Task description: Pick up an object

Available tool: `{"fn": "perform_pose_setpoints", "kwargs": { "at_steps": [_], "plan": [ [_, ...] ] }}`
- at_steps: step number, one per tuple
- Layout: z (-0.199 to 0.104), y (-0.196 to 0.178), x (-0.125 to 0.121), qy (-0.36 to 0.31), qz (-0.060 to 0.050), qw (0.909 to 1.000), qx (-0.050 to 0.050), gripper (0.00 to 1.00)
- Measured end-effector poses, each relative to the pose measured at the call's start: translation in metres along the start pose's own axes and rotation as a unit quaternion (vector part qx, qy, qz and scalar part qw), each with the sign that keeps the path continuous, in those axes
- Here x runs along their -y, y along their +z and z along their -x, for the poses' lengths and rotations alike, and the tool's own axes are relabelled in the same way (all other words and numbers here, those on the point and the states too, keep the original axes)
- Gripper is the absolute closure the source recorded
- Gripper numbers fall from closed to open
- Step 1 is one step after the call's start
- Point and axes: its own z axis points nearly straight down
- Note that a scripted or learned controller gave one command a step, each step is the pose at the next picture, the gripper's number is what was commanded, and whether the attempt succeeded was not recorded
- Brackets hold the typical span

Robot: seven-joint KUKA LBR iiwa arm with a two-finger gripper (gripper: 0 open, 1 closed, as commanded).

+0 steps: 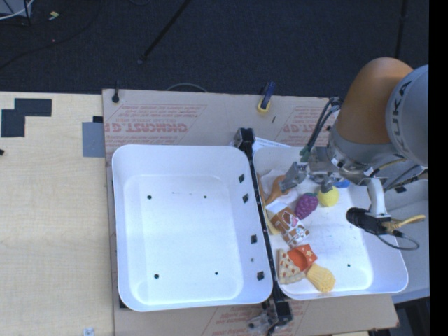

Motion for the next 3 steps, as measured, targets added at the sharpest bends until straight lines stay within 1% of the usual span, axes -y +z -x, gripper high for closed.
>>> {"fn": "perform_pose_setpoints", "kwargs": {
  "at_steps": [1,2,3],
  "plan": [
    [0.011,0.106,0.033,0.001,-0.001,1.0,0.0,0.0],
    [0.012,0.093,0.033,0.003,-0.002,1.0,-0.001,1.0],
    [-0.044,-0.004,-0.035,-0.003,0.007,1.0,-0.001,1.0]
  ]
}}
